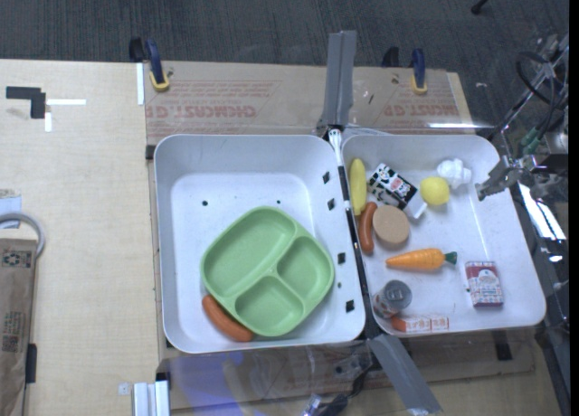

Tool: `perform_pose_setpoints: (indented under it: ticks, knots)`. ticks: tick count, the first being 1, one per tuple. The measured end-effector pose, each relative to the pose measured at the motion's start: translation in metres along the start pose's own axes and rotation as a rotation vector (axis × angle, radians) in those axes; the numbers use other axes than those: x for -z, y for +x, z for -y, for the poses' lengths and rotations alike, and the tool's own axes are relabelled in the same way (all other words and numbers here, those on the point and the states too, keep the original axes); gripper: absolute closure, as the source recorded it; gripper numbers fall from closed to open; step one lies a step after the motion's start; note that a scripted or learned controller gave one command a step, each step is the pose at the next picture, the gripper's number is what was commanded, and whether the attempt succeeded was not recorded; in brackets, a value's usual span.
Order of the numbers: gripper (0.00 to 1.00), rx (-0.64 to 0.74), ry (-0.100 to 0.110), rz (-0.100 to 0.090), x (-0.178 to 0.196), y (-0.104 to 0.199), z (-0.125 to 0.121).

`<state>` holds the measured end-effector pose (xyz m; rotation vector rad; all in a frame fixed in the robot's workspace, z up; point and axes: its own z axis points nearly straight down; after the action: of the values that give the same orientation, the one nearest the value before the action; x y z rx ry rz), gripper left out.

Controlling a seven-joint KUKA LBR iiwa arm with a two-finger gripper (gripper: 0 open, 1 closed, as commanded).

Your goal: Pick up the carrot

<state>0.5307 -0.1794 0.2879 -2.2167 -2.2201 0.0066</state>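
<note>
The carrot, orange with a green tip pointing right, lies flat in the middle of the right bin. Nothing touches it. My gripper hangs at the right bin's far right corner, over the rim and well to the upper right of the carrot. Cables and the arm's parts behind it blur its outline.
Around the carrot lie a brown disc, a red sausage, a yellow banana, a milk carton, a lemon, a can and a red box. The left bin holds a green divided plate and another sausage.
</note>
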Motion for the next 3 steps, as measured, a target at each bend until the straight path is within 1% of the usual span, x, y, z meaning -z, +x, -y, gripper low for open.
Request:
perform_pose_setpoints:
  ticks: [1,2,3]
  knots:
    - [0.0,-0.167,0.002,-0.001,-0.111,0.073,0.022]
    - [0.0,-0.026,-0.013,-0.002,-0.193,0.06,0.01]
    - [1.0,-0.029,-0.008,-0.001,-0.187,0.059,0.01]
